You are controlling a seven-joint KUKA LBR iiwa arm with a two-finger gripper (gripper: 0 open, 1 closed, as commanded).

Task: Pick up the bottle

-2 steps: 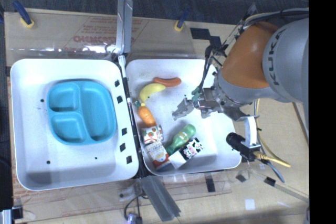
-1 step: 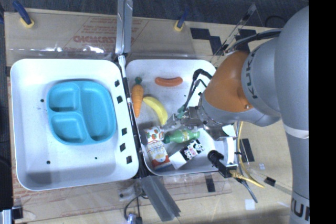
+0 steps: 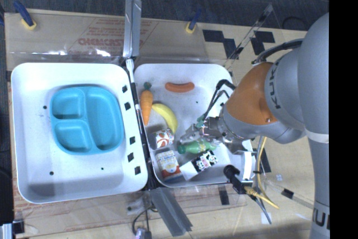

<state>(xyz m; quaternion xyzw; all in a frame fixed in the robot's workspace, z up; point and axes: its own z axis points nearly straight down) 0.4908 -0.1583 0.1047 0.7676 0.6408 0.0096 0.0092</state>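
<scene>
Bench (image 3: 50, 25) carries two white bins; the green bottle (image 3: 194, 147) lies in the right bin (image 3: 184, 71), crowded by cartons. End effector (image 3: 202, 130) sits right over it, opening can't be judged. Risk: fingers catch a neighbouring carton (image 3: 168, 162) and the bottle rolls away.

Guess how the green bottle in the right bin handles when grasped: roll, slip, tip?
The green bottle lies on its side, so it probably rolls if nudged. Its glossy round body may slip between fingers. The carton and black-and-white pack crowd it, so they may shift too.
</scene>
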